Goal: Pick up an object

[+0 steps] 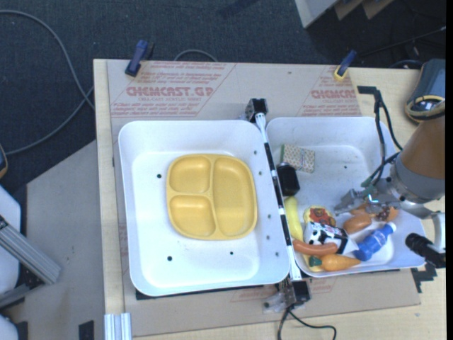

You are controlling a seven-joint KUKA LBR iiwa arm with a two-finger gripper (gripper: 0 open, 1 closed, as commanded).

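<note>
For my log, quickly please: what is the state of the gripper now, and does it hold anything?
Gripper: cannot be told; it is low in the right white bin, over the toy pile.

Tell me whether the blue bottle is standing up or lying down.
Lying down: the blue bottle lies slanted on the right bin's floor, white cap toward the gripper.

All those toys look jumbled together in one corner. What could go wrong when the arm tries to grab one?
The gripper sits low over a tight heap: blue bottle, orange carrot, black-and-white cow. It may pinch two things at once or nudge them aside. The heap also hugs the right bin's wall, so the gripper might bump it.
</note>
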